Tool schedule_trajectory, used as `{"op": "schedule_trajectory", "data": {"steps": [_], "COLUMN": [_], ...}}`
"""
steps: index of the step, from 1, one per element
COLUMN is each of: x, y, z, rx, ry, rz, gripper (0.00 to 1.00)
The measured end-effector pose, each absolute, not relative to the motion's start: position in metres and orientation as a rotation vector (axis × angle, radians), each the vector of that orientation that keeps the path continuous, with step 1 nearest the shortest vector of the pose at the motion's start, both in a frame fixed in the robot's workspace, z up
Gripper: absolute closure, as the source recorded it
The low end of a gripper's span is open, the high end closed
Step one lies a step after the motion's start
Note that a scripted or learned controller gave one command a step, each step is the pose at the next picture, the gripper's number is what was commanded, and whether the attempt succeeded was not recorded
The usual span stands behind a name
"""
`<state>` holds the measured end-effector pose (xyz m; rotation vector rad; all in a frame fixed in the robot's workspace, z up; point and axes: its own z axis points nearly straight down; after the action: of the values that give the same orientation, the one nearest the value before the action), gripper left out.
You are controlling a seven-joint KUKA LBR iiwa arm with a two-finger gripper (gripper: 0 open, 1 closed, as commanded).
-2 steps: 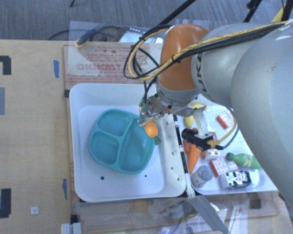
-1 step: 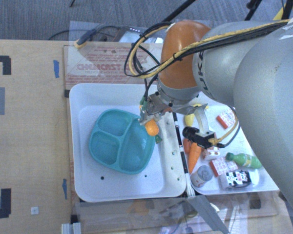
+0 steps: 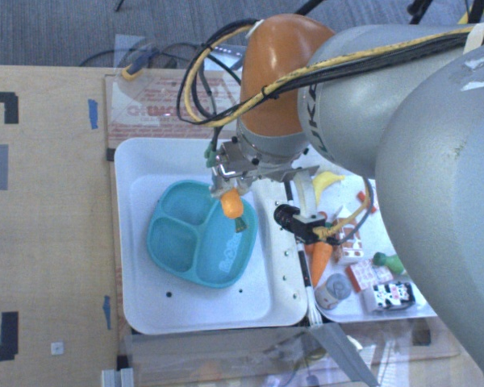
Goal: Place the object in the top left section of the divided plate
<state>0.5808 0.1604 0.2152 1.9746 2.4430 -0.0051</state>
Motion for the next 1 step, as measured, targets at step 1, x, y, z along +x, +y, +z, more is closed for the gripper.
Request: {"op": "schedule_trajectory", "data": {"steps": [1], "x": [0.5807], "y": [0.1606], "z": [0.2153], "rx": [1.975], "ry": [2.443], "rz": [-0.005], "gripper": [0.00]}}
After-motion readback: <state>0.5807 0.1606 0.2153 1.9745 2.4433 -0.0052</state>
